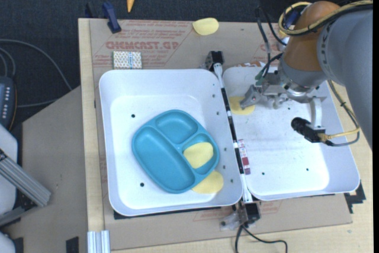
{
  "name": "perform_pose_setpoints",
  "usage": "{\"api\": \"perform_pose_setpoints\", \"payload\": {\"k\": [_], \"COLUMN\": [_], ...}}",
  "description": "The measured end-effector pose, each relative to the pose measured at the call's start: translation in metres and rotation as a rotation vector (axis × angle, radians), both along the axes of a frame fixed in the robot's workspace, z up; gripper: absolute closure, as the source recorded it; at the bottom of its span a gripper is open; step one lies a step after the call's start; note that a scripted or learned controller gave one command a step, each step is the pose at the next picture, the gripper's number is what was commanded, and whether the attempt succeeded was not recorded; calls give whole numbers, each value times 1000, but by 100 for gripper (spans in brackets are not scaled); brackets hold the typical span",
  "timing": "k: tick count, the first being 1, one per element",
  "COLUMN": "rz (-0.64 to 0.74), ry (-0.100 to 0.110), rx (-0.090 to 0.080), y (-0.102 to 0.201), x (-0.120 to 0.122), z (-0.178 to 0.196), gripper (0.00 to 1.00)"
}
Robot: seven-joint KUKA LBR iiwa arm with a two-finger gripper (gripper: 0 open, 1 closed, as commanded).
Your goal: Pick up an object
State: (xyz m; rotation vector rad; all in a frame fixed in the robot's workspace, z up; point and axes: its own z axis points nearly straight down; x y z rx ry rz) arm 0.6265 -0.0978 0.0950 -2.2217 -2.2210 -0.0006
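Observation:
My gripper is low over the far left part of the right bin. A flat yellow piece lies on the bin floor right beside it, against the bin's left wall, partly covered by the gripper. Whether the gripper touches the piece is unclear. The grey arm with its orange band comes in from the right above the bin.
In the left bin lies a blue divided plate with a yellow piece in one compartment and another yellow piece beside it. Behind the bins on the board sit a yellow piece, a patterned packet and a blue item.

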Motion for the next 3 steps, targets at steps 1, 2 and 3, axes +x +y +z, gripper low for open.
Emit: {"api": "perform_pose_setpoints", "payload": {"k": [1,2,3], "rz": [0,1,-1], "ry": [-2,1,2], "rx": [-2,1,0], "y": [-46,2,-48], "x": [1,-26,-99], "z": [4,-10,9], "gripper": [0,0,0]}}
